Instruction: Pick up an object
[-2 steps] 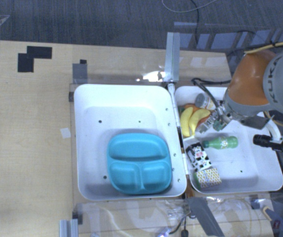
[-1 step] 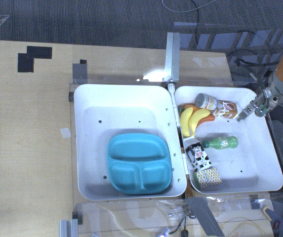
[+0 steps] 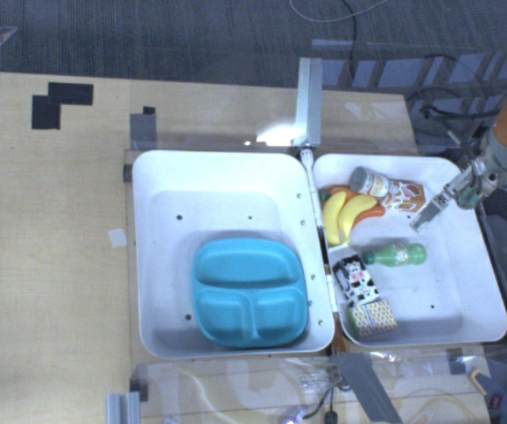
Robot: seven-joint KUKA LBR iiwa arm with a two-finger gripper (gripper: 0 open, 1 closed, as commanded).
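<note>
green bottle [image 3: 396, 255], label unreadable, tool [image 3: 419, 220] above

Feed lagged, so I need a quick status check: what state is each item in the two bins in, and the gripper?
Blue divided tray: flat, right way up, left bin.
Bananas: lying against the right bin's left wall.
Bottle with orange label: on its side.
Green bottle: on its side.
Black-and-white carton: lying down.
Patterned box: lying down.
Gripper: above the right bin, nothing between its fingers.

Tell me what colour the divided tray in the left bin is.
Light blue; the divided tray shows plainly in the camera view.
</note>
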